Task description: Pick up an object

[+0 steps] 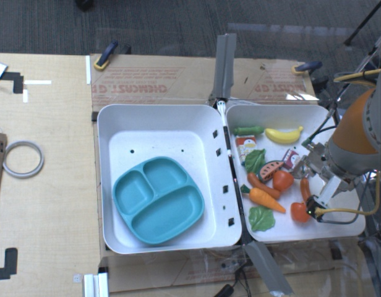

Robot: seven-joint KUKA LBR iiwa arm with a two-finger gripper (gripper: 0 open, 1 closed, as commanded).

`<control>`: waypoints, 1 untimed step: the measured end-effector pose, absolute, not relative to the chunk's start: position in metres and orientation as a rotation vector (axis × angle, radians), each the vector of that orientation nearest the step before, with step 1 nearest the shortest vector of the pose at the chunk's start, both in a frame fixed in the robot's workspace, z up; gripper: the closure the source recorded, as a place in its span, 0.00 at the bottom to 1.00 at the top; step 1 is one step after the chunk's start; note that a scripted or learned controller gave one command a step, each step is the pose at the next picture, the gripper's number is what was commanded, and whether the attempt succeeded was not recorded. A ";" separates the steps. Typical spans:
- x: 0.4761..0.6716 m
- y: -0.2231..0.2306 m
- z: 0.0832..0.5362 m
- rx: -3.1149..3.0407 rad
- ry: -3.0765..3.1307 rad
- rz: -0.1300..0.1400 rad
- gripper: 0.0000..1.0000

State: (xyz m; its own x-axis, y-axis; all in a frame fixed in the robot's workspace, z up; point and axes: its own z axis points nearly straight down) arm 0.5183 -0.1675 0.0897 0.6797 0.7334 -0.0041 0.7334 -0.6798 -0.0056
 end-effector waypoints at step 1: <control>0.516 -0.167 0.097 -2.870 -1.258 0.021 1.00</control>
State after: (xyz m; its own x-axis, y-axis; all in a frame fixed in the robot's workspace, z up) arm 0.5162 -0.1674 0.0966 0.6778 0.7352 -0.0088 0.7351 -0.6778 -0.0125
